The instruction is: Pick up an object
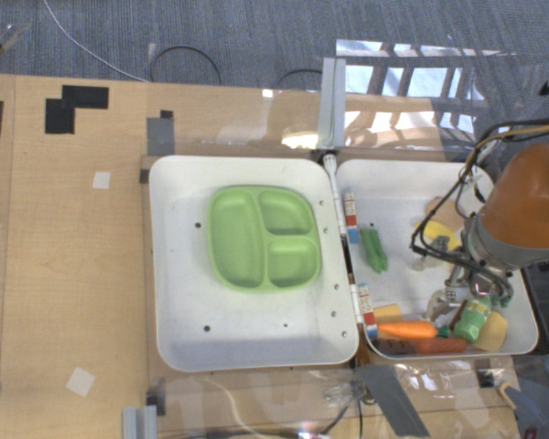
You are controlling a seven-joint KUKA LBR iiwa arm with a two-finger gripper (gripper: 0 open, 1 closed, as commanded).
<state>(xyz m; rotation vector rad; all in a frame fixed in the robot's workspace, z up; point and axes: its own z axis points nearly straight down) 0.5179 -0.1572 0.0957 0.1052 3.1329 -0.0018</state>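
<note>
Claw [459, 302]: low in right bin [398, 199], above orange carrot [407, 331]; grip state cannot be told. Green divided plate [262, 238]: left bin [178, 273].

Grey arm [531, 213] w/ orange band, wrist angled down-left, gripper [453, 302] low at frame's lower right

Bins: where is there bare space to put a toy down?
The left bin has bare white floor all around the green plate, widest below it and along its left side. In the right bin, the upper middle is free, above the green stick. Its bottom edge is crowded: carrot, yellow block and the tool.
</note>
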